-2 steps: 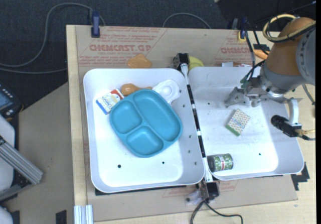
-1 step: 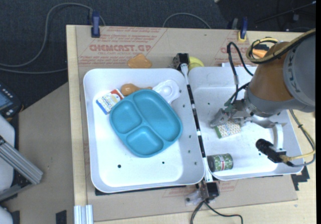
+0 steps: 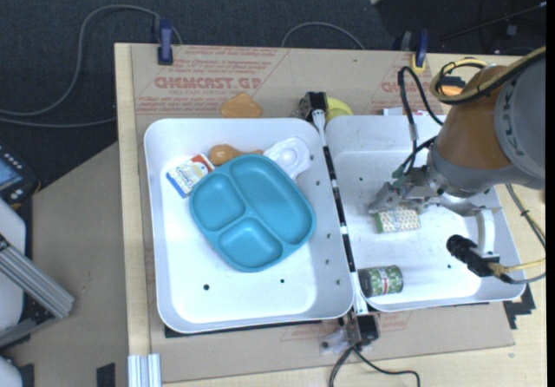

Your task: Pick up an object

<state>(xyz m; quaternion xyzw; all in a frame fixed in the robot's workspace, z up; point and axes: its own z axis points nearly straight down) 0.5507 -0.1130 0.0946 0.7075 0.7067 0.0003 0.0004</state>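
The arm (image 3: 494,125) reaches in from the right, wrist low over the right bin (image 3: 434,285). Its gripper (image 3: 392,200) sits just above a small patterned packet (image 3: 399,220), apparently touching its top edge; whether it is open or closed cannot be told. A green can (image 3: 381,280) lies near the bin's front edge.

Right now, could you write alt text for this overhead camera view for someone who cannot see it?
A grey and orange robot arm lowers its end effector over a small patterned packet in the right bin, near a green can. The left bin holds a blue divided plate.
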